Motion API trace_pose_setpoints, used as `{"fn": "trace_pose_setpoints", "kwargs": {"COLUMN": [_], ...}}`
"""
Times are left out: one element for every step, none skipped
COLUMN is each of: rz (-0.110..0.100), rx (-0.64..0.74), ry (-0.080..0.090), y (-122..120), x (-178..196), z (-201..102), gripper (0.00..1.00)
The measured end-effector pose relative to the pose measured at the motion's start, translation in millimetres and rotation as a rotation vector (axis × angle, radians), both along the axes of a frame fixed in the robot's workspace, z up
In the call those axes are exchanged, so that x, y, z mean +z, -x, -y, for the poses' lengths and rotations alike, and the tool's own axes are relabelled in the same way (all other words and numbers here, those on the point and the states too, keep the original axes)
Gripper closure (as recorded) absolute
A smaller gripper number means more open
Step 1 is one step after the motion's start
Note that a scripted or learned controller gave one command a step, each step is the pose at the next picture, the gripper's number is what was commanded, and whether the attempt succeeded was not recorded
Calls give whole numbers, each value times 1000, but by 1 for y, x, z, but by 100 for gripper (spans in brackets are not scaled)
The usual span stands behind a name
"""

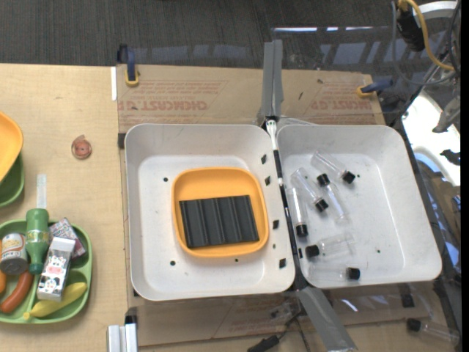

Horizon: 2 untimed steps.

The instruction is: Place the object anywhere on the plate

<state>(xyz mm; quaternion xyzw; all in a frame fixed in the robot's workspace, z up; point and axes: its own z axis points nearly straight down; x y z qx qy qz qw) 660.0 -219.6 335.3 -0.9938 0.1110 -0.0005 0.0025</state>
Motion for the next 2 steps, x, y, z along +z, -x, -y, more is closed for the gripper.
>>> {"fn": "trace_pose_setpoints", "kwargs": {"rz": [0, 1], "rx": [25, 25], "ry": [0, 0], "y": [0, 0], "x": [-19, -20], "z": [-1, -1], "gripper": [0, 0]}}
